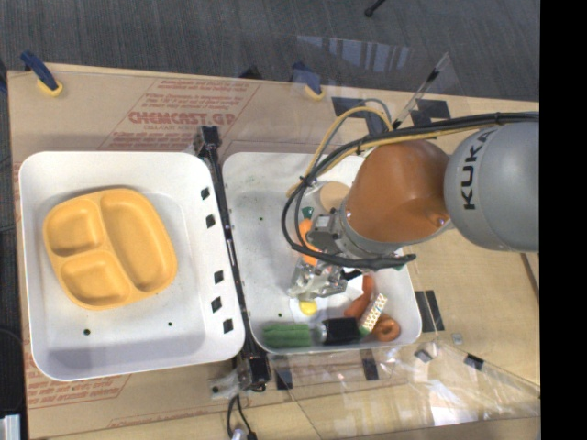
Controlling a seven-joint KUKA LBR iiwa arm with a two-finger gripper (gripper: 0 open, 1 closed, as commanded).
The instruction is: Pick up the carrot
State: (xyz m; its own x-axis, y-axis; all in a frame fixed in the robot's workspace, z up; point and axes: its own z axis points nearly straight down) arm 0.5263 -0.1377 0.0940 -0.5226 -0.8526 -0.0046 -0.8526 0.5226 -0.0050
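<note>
Carrot sits tight against my wrist, left side, right bin.
My metal two-finger gripper (316,282) hangs low; the small orange carrot (304,233) lies just up-left, mostly hidden, axis unclear. Finger gap: can't tell.

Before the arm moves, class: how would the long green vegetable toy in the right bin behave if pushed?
The green toy looks long and rounded, so it would probably roll rather than tip. It lies along the bin's near wall beside a black block, which would likely stop it. It seems stiff, perhaps light plastic.
</note>
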